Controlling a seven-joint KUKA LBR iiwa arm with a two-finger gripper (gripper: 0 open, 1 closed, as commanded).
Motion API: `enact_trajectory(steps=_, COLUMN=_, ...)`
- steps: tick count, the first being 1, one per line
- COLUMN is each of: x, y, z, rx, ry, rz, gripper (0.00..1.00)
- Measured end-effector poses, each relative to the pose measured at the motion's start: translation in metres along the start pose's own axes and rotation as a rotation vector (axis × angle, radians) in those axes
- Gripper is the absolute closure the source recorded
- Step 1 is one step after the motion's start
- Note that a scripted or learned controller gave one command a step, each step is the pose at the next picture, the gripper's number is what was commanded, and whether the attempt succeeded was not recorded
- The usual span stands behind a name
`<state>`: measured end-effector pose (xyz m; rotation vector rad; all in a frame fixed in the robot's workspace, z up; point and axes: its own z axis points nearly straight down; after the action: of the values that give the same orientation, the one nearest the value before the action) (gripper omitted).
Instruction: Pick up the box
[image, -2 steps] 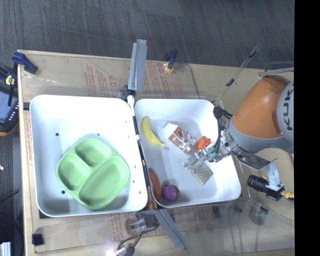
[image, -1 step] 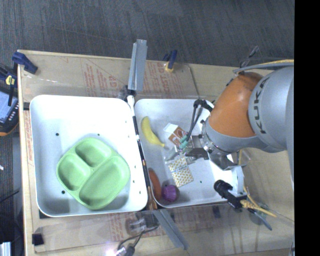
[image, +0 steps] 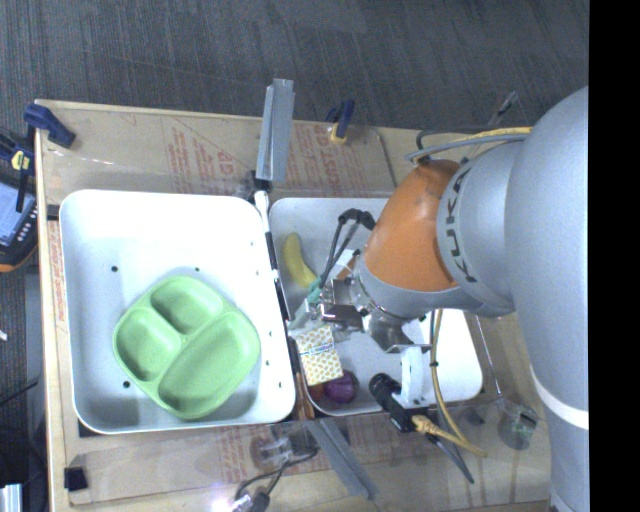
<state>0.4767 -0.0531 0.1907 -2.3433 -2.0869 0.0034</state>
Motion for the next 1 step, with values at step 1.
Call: enact_trajectory(steps=1, x=-0.0339, y=0.0032, z=-0.0002, rx=0.0, ry=-0.002, rz=0.038, gripper=1.0)
